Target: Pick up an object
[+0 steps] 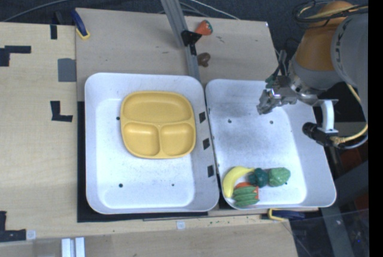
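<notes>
claw [267,103]: over right bin [311,190] far end, grip state cannot be told | toy food [254,183]: bunched in near corner, well apart | risk: clump and bin wall may spoil grasp

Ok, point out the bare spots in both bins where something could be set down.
Left bin: bare strip along its near wall, below the yellow plate. Right bin: bare middle between the gripper and the banana. Crowded: its near corner, banana and green toys.
</notes>
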Controlling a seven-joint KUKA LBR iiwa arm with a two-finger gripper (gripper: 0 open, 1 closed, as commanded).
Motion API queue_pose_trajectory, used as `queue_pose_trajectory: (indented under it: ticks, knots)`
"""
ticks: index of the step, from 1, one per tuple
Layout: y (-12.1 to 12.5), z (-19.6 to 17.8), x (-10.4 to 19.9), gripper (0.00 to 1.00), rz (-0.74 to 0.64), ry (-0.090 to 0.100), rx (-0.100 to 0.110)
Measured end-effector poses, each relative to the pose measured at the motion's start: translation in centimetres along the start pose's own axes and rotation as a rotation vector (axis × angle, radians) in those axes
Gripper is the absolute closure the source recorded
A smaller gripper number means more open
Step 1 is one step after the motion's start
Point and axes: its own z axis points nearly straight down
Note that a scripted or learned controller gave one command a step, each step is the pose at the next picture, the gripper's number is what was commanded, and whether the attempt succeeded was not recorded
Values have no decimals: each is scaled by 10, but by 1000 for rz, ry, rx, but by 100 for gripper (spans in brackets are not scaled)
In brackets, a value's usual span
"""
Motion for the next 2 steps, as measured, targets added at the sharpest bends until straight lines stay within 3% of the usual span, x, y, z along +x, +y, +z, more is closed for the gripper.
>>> queue_pose_trajectory:
  ticks: [2]
  knots:
    - [3,-94,1,100,-1,0,0]
